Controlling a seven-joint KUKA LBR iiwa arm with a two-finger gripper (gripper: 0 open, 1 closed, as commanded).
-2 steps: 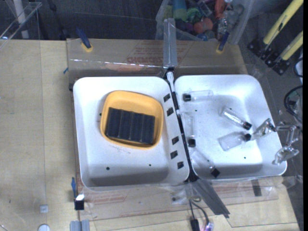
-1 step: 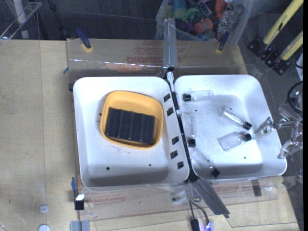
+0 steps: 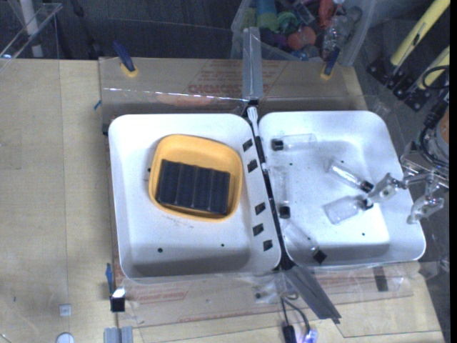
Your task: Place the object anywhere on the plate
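A yellow plate (image 3: 166,148) sits in the left bin (image 3: 128,191). A dark, ridged rectangular object (image 3: 196,186) lies flat on the plate and covers most of its middle. My gripper (image 3: 330,189) hangs over the right bin (image 3: 357,131), well to the right of the plate. Its two clear fingers (image 3: 346,173) point left and are spread wide apart. The gripper is open and nothing is between the fingers. Its metal wrist parts (image 3: 389,184) lie near the bin's right rim.
A divider with black tabs (image 3: 258,184) separates the two bins. A small clear piece with a black end (image 3: 289,142) lies at the right bin's back left. A box of coloured toys (image 3: 300,13) stands behind the bins.
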